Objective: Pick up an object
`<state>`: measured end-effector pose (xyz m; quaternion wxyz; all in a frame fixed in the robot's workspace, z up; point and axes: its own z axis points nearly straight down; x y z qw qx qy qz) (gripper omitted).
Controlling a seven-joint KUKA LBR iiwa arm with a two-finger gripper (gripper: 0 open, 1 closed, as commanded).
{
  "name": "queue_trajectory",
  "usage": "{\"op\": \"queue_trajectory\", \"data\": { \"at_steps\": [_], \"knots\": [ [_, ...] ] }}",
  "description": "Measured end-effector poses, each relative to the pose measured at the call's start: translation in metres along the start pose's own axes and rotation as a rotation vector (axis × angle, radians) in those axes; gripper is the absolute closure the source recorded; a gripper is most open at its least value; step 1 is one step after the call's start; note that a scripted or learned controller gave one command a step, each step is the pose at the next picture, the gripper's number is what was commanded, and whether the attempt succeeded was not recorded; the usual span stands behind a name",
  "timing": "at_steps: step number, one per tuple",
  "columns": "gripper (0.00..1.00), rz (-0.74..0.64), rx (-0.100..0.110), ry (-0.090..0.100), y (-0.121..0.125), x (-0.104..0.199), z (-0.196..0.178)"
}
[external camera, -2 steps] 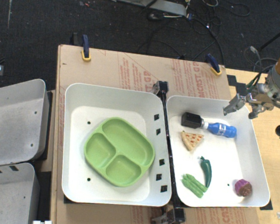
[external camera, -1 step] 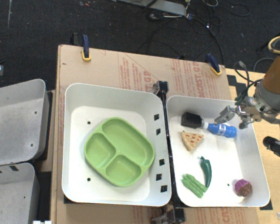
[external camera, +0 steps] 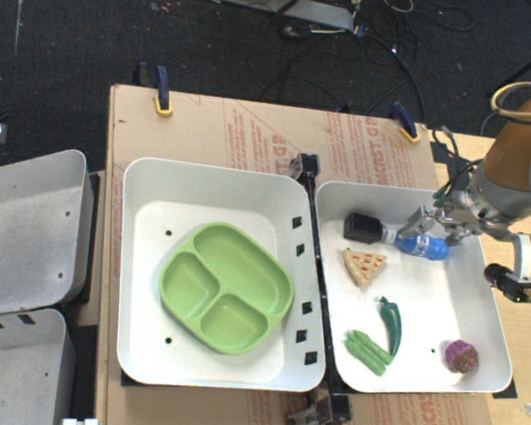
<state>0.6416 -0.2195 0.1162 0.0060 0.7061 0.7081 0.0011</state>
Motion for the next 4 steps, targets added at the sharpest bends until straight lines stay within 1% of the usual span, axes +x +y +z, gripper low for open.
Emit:
{"op": "queue_trajectory", "data": {
  "at_steps": [1, 2, 3, 4],
  "knots": [
    [0.00, -0.002, -0.009, -0.003, 0.005, -0.002, 0.016],
    [1.00, -0.001, 0.005, 0.004, 0.001, 0.000, 0.012],
    [1.00, 0.001, 0.004, 0.004, 0.003, 0.001, -0.052],
    [1.00, 0.000, 0.007, 0.006, 0.004, 0.004, -0.094]
  ]
}}
